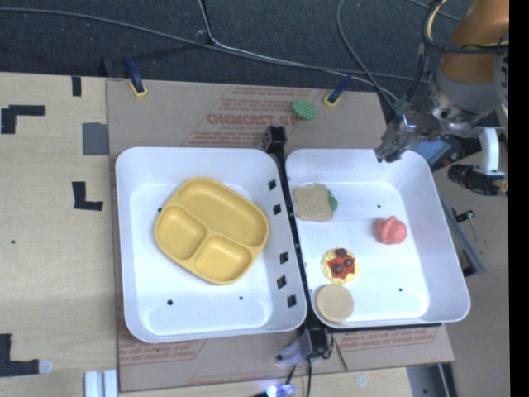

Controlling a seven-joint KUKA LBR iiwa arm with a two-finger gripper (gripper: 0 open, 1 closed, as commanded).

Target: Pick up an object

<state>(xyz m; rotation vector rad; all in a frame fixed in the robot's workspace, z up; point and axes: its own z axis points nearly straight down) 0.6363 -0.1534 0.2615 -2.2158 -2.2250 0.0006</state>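
The right bin (430, 190) holds a tan sandwich (314, 203) with a green edge at its upper left, a red lumpy toy (391, 230) at the right, a small yellow pizza (340, 265) with red and dark toppings, and a round tan cookie (335, 303) near the front wall. My gripper (390, 149) hangs over the bin's far right corner, above and well clear of the red toy. Nothing shows between its fingers.
The left bin (132, 222) holds a yellow divided plate (212, 229). A small green object (304, 110) lies on the cardboard behind the bins. Cables run across the dark floor at the back. Black clips line the wall between the bins.
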